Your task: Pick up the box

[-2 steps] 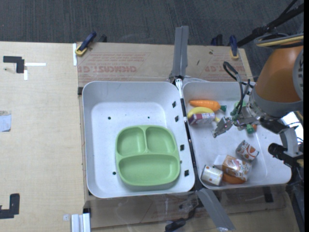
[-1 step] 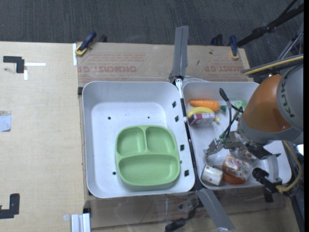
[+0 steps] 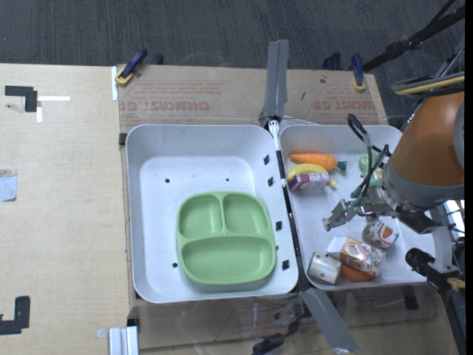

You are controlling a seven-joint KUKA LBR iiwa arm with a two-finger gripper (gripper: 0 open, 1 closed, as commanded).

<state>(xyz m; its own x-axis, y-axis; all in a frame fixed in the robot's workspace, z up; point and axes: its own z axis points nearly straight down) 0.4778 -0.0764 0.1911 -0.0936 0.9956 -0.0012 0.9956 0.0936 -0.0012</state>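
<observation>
1. Taking the right bin (image 3: pixel 334 135) as the landmark: at its near rim lies a small can (image 3: pixel 324 268) on its side, close to the near left corner.
2. Just right of the can, also along the bin's near edge, the box (image 3: pixel 361 253) lies tilted, orange and white, with an orange carrot-like piece (image 3: pixel 356 274) touching its near side.
3. A little farther in, toward the bin's right side, a white and orange cup (image 3: pixel 380 234) sits just beyond the box.
4. Over the middle of the bin hangs the hand (image 3: pixel 341 216), above the floor and apart from the box; whether its fingers stand apart or together, I cannot tell.
5. Deeper in the bin, near its left wall, a yellow banana (image 3: pixel 308 170) rests against a small packet (image 3: pixel 309 183).
6. Nearest the far wall lies a carrot (image 3: pixel 313 159), just beyond the banana.
7. Left of the right bin, touching it, the left bin (image 3: pixel 151 220) holds a green divided plate (image 3: pixel 225 238).
</observation>
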